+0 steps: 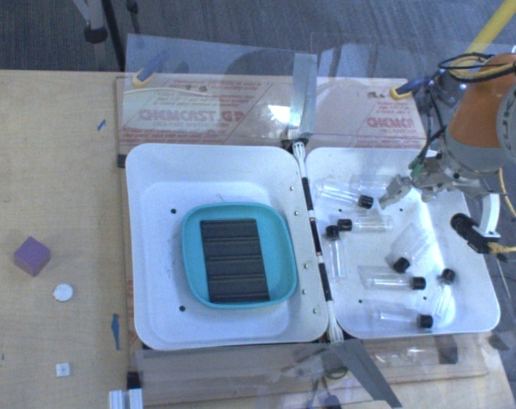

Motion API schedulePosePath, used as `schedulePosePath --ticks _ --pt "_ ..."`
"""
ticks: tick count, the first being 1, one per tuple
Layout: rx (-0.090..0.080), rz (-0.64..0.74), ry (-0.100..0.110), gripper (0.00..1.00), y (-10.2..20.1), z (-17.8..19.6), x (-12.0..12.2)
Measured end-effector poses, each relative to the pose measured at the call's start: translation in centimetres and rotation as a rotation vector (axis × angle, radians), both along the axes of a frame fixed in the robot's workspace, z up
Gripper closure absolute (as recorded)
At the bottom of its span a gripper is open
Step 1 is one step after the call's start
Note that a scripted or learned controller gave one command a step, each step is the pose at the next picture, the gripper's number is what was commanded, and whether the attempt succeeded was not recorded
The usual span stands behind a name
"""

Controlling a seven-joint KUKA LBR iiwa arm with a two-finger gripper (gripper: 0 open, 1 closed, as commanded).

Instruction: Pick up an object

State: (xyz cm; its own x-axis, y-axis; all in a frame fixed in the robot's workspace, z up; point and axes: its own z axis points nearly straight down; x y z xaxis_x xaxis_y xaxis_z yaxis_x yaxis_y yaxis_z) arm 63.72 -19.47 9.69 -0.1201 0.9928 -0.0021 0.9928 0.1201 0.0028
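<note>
gripper (400,190): low over the right bin (488,309), grip state i cannot tell
vials (385,278): clear, black-capped, scattered across that bin, one just beside the gripper
risk: smooth round vials could roll or slip out

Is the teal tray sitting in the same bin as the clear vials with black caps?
No: the teal tray sits in the left bin, while the clear vials lie scattered in the right bin.

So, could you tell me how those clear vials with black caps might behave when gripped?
The vials lie on their sides in the right bin, so they probably roll if nudged. They look clear and smooth, so likely slippery, light and perhaps fragile.
</note>
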Motion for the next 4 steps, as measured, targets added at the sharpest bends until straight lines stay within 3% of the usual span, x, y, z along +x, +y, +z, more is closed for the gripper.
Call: schedulePosePath --ticks 2,3,4 --pt "0.003 0.084 -0.001 0.0 9.4 -0.9 -3.7" --pt "0.001 0.082 -0.008 1.0 9.3 0.3 -3.5" --pt "-0.002 0.382 -0.001 1.0 3.7 0.8 -2.9"
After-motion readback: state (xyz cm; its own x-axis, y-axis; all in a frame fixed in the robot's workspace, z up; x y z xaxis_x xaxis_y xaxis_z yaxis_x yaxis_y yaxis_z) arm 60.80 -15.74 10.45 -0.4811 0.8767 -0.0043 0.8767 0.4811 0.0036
